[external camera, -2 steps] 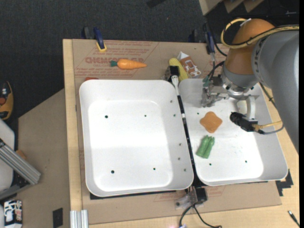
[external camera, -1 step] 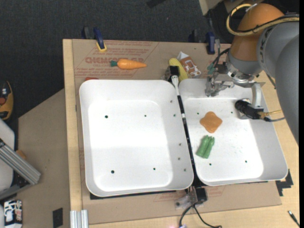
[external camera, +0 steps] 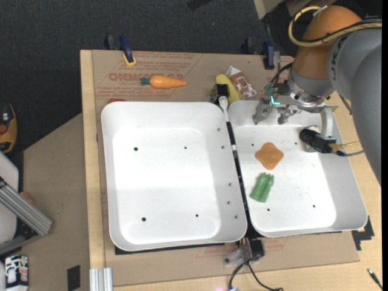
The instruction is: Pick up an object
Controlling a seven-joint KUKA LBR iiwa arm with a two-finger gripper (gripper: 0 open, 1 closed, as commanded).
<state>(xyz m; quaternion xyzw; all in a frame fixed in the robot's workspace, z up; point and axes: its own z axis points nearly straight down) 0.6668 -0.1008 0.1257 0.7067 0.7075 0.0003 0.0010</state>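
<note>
Though the left bin (external camera: 163, 174) holds nothing to grasp, the right bin (external camera: 303, 217) carries two candidates near its middle: an orange flat piece (external camera: 269, 155) and, just below it, a green ridged piece (external camera: 263, 187), apart from each other. Both look like light, stiff plastic toys, likely slick; the green one's narrow width seems the surer place to pinch. The gripper (external camera: 274, 109) hangs over the right bin's far edge; jaws' state: cannot tell.
</note>
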